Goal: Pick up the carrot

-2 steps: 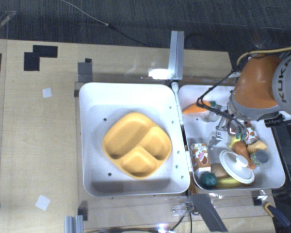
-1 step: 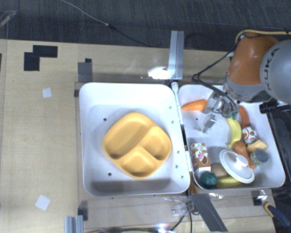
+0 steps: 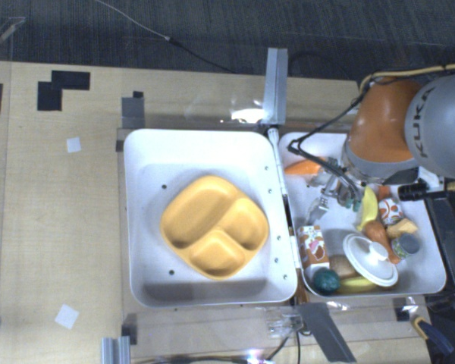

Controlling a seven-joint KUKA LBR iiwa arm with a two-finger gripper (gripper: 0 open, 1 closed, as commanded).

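Orange carrot [image 3: 302,168] is sitting at the far-left corner of the right bin [image 3: 438,277], tucked against the wall that divides the 2 bins, and it's lying flat on the bin floor. So no, the pick hasn't happened yet as far as I can see.

The end effector [image 3: 335,194] is down inside that same bin, just beside the carrot on its near-right side, but nothing is between its fingers. How wide it's set, honestly can't tell, the metal bits blur together under the wrist.

Rest of the right bin is pretty crowded: a banana [image 3: 368,207] near the middle, a white lid-looking thing [image 3: 370,258] toward the near edge, a small carton [image 3: 312,246] by the left wall, and a dark green ball [image 3: 327,280] in the near-left corner. There's another orange piece by the lid that I can't identify for sure, so I'm going with the corner one as the target.

Left bin [image 3: 140,226] just has the yellow divided plate [image 3: 213,224] in the middle, not involved.

My read: approach is basically done, but closing on the carrot and lifting it are both still to do. Carrot being jammed against the wall might make the grab awkward.
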